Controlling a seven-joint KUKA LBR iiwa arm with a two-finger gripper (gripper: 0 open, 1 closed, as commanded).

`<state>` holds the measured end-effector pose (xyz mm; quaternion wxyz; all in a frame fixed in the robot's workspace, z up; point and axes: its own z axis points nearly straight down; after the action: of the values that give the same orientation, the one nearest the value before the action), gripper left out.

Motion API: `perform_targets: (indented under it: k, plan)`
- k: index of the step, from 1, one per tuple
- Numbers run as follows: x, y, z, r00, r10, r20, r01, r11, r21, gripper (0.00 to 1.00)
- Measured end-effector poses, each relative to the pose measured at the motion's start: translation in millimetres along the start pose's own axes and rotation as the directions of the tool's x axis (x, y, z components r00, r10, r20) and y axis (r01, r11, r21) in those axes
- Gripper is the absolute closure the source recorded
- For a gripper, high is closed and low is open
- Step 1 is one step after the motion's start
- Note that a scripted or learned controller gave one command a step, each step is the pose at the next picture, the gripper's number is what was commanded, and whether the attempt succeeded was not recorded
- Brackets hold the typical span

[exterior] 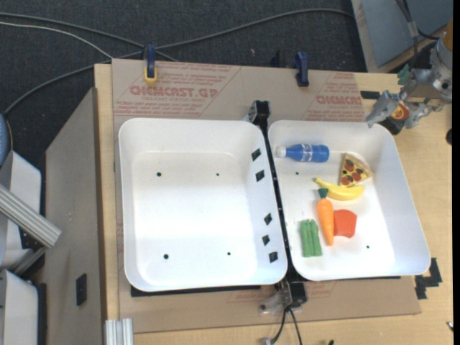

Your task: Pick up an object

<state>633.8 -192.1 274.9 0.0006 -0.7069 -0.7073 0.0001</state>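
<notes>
While the claw (397, 111) hovers, grip unreadable, the pizza slice (354, 169) lies below-left.

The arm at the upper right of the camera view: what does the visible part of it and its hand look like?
A small part shows past the right bin's far corner. The hand is a compact cluster of grey metal parts with dark fittings and one small orange spot. A pale, light-coloured arm segment sits above it at the frame edge. Finer markings are too small to read.
</notes>
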Motion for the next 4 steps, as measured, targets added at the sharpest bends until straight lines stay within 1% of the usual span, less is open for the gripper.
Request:
perform_targets:
  k: [1, 2, 3, 4]
  plan:
    - [12, -7, 152, 1.000, 0.000, -0.005, 0.000, 1.000, 0.015, 0.00]
    - [55, -46, 191, 1.000, -0.001, -0.001, 0.001, 1.000, 0.003, 0.00]
    - [79, -122, 191, 1.000, 0.002, -0.004, -0.002, 1.000, 0.008, 0.00]
    - [78, -117, 179, 1.000, 0.002, -0.001, -0.002, 1.000, -0.002, 1.00]
